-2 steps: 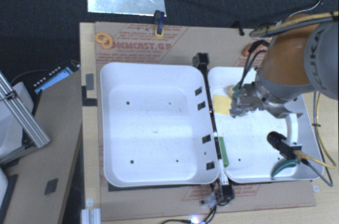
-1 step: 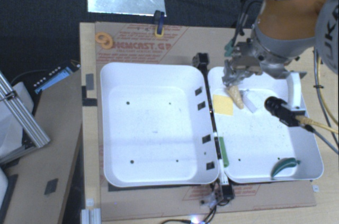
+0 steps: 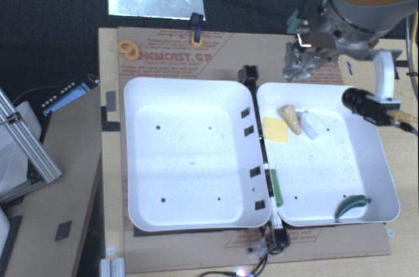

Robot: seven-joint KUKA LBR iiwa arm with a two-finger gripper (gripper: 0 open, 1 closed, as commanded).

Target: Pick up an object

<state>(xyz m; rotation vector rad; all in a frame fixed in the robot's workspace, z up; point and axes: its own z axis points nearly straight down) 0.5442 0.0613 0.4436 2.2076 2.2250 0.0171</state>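
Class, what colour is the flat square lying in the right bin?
Yellow. The square shows best in the camera view, near the right bin's left wall.

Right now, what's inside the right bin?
The right bin holds a yellow square, a tan piece, a pale clear item and a green object. Nothing visibly covers another.
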